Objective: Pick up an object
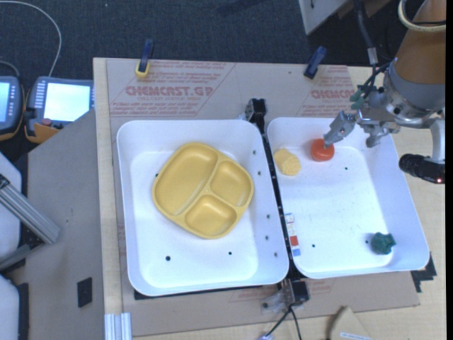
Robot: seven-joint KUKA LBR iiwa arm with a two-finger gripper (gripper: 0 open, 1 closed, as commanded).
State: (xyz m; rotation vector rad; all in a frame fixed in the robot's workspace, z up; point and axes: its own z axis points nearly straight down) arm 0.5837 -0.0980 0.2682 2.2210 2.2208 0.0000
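Nearest, a green toy (383,243) at 5 o'clock. Gripper (352,129), fingers wide, touches the small, light red toy (322,150); pinch its sides.

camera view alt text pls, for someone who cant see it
The robot's hand hovers over the right bin, one finger tip at a small red object. That bin also holds a yellow piece and a green object; the left bin holds a yellow divided plate.
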